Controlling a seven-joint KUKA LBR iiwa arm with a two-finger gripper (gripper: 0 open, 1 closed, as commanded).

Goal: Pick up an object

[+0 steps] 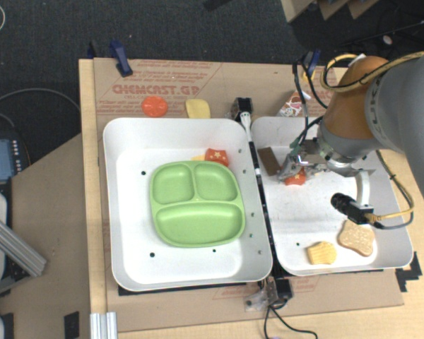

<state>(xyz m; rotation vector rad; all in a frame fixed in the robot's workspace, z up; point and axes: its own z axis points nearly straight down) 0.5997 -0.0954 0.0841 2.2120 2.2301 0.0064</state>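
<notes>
My gripper [297, 165] is low over the upper left part of the right bin [381, 260]. A small red-orange piece [295, 180] lies on the bin floor right under its tip, partly hidden by it. Whether the gripper touches that piece cannot be made out. A brown block [267, 161] lies just left of the gripper against the bin's left wall. At the front right of this bin sit a tan toast-shaped piece [356, 239] and a small yellow piece [321, 253].
The left bin [120, 210] holds a green divided plate [196, 203], with a red toy [216, 156] at its far edge. On the cardboard behind the bins lie an orange item [155, 106], a yellow item [197, 109] and a small packet [291, 108].
</notes>
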